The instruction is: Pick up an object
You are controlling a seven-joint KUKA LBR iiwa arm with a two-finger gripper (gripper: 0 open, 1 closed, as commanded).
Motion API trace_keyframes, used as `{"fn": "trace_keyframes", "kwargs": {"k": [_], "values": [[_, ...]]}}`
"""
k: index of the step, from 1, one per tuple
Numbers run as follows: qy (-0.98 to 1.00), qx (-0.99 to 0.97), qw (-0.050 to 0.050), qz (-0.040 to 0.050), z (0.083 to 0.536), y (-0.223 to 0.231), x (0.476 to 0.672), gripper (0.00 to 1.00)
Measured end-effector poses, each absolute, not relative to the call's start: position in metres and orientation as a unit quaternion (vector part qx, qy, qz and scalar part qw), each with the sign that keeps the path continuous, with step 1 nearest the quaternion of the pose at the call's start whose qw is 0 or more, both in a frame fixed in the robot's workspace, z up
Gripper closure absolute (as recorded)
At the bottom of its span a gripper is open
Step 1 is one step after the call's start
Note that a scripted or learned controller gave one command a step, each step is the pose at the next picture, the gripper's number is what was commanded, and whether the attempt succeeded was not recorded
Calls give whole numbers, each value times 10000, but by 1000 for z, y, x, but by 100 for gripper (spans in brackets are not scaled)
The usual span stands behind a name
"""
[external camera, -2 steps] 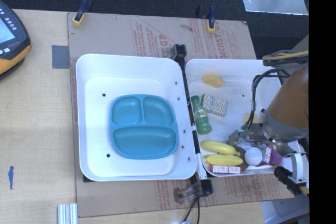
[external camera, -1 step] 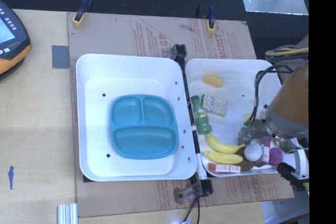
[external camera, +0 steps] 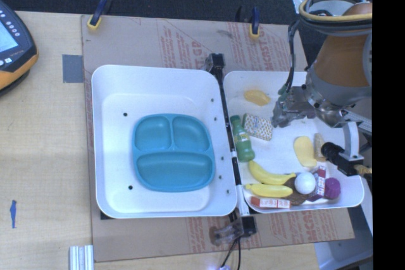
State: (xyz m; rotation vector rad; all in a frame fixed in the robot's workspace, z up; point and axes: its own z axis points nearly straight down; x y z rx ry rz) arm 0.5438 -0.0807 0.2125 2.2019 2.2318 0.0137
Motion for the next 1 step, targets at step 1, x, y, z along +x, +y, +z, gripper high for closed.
{"fn": "trace_keyframes", "kwargs": {"k": [1], "values": [[7101,7041,-34,-26,190,-54,548,100]]}}
